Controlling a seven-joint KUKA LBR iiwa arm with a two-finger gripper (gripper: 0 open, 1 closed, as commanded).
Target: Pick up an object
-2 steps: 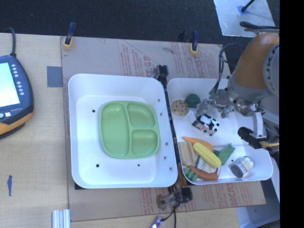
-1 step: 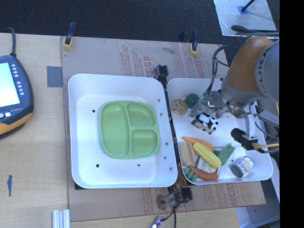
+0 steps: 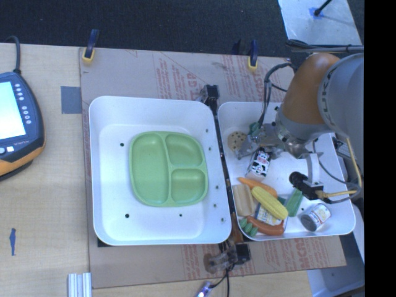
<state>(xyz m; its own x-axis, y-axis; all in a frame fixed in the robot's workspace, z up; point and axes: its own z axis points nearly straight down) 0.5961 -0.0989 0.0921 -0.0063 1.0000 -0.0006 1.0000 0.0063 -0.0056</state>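
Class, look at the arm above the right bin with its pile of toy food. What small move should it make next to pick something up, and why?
Probably a short, straight descent. The gripper hangs in the right bin directly over the small cow-patterned carton, with the cookie beside it. Nothing shows between the fingers, so no pick has happened yet, and the carton is the nearest target.

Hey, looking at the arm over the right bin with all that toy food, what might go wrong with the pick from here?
The hand sits low by the cow-print carton, so it may tip or shove it instead of gripping. The corn, carrot and sausage lie packed together, so one could drag another. The cable beside the can might snag.
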